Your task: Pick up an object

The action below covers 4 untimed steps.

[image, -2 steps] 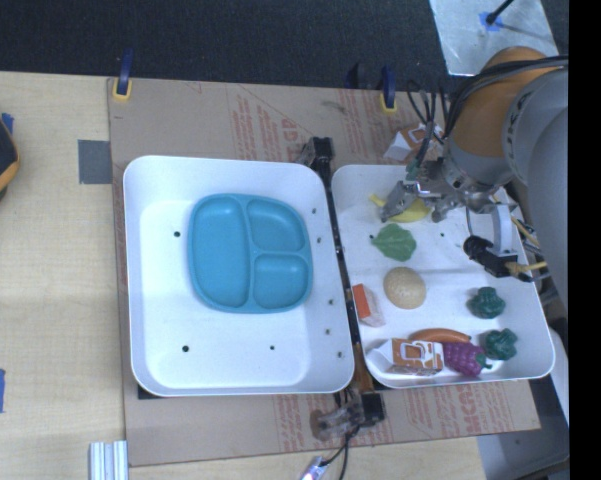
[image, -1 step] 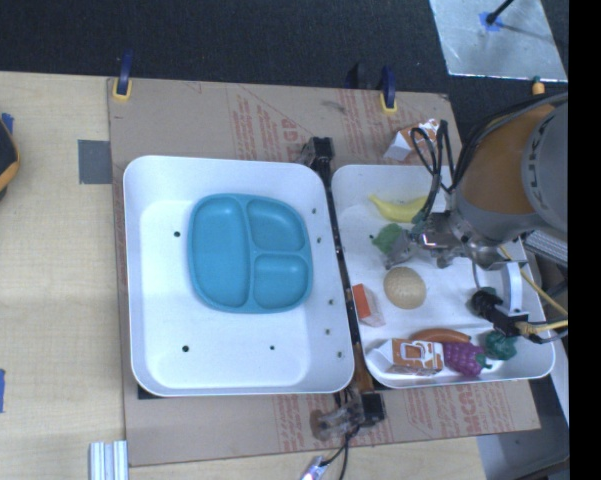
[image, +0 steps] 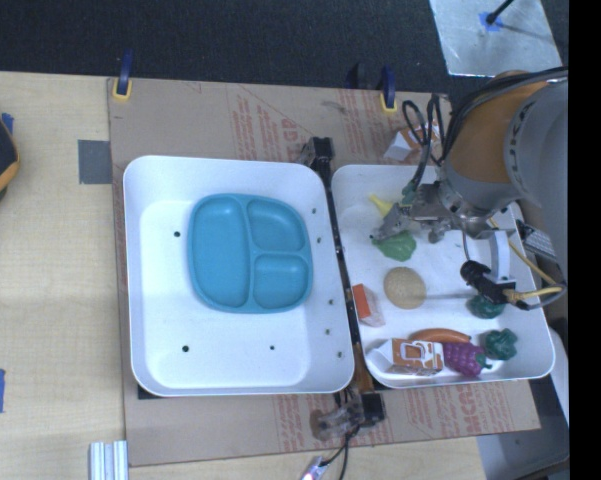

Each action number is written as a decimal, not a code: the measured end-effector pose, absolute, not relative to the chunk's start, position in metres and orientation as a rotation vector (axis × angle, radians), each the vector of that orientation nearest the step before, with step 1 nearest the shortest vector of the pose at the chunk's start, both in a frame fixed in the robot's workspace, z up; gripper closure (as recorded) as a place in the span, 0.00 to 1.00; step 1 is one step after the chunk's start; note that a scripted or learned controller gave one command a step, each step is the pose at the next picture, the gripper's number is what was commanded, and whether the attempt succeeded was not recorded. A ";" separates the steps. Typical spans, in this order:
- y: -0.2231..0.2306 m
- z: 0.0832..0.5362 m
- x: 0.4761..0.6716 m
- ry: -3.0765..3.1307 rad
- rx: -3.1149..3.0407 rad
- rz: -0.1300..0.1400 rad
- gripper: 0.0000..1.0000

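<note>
My gripper (image: 398,228) is low in the far left part of the right bin (image: 540,368), hanging from the grey arm with the orange band (image: 485,138). It sits directly over a green object (image: 400,246), whose top it partly hides. A small yellow piece (image: 380,205) lies just behind it. A tan round ball (image: 404,287) rests a little nearer the front. Whether anything is between the gripper's tips cannot be seen.
The right bin also holds an orange-and-white packet (image: 367,305) at its left wall, an orange sausage (image: 435,337), a printed packet (image: 417,356), purple grapes (image: 463,359), a green broccoli (image: 500,344) and a dark green item (image: 486,296). The left bin (image: 150,268) carries a blue divided plate (image: 248,251).
</note>
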<state>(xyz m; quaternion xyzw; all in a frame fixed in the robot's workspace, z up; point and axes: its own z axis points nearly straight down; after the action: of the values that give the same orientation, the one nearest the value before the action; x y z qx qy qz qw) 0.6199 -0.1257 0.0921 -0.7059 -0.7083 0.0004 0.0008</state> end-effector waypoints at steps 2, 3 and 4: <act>-0.126 0.102 0.620 -2.226 -2.213 0.003 0.00; -0.128 0.092 0.656 -2.225 -2.215 0.003 0.00; -0.112 0.092 0.603 -2.223 -2.216 0.005 0.00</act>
<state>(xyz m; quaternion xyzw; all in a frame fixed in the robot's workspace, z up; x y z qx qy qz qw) 0.6031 -0.1121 0.0916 -0.7060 -0.7082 0.0016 0.0013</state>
